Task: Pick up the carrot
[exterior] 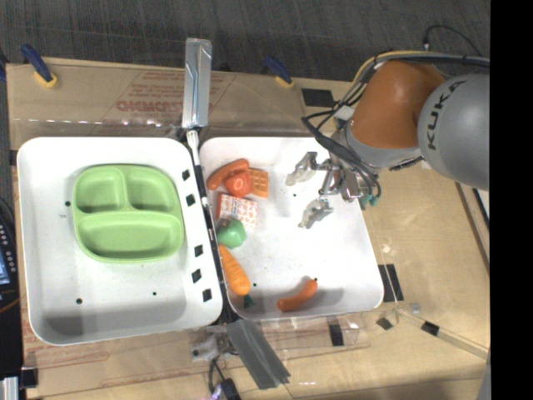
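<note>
Carrot (pixel 234 271) lies at the right bin's (pixel 366 257) lower-left edge against the divider — long axis running up-left to down-right, green top toward the upper end. The gripper (pixel 309 192) hovers released over mid-bin, fingers spread, holding nothing — the carrot sits down-left of it.

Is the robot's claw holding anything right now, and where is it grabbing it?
Nothing is held. The claw hangs open over bare bin floor, and the carrot lies apart by the divider.
</note>
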Motion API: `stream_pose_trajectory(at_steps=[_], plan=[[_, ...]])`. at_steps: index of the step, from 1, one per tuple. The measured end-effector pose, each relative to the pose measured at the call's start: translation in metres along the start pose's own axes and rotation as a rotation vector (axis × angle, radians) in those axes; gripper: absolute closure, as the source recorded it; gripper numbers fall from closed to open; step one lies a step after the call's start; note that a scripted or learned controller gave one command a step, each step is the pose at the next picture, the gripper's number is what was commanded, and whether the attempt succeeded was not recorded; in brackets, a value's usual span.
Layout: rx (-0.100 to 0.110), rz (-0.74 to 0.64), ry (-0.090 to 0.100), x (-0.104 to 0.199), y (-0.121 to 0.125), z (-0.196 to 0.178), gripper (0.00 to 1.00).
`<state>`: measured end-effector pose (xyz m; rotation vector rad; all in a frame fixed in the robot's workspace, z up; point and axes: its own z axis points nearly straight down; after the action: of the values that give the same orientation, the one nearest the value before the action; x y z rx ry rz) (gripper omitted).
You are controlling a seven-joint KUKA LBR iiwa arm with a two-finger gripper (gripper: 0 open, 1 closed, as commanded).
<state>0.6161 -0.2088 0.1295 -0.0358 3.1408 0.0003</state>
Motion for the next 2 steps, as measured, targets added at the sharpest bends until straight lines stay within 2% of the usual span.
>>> stream_pose_trajectory(at_steps=[1,2], plan=[[-0.001,-0.247,0.001,0.015,0.001,-0.006,0.0],[-0.002,-0.654,0.002,0.06,0.001,0.036,0.0]])
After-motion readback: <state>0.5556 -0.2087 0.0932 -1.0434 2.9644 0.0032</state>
